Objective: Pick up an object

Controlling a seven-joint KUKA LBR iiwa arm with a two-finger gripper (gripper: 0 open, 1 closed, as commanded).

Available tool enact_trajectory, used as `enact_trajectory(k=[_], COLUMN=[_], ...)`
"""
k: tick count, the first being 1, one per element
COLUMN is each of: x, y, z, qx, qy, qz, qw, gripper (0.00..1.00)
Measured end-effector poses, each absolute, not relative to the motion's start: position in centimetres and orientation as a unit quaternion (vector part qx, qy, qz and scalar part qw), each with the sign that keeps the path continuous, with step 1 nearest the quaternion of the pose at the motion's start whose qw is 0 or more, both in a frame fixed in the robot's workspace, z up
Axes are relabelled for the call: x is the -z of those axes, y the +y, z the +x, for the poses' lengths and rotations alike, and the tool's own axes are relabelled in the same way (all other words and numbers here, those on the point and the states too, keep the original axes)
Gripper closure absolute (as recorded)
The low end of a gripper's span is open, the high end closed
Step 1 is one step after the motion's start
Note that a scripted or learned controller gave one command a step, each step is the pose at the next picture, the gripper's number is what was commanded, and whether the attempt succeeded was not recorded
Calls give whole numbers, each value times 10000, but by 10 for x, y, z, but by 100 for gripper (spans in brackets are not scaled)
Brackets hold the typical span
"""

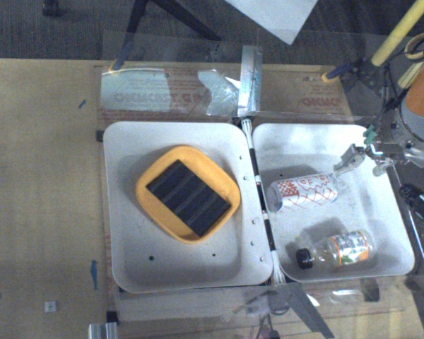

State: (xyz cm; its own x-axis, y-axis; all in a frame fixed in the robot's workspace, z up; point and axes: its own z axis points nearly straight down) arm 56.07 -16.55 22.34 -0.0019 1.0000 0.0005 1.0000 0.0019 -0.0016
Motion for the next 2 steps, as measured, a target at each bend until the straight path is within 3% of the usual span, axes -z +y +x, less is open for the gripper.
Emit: enact_trajectory(k=[1, 2], x=[-131, -128], y=[-147, -149], z=[572, 582], qx=[139, 151], qy=[-6817, -7537], qz=[-7313, -6566], qw=[-192, -261], gripper=[0, 0])
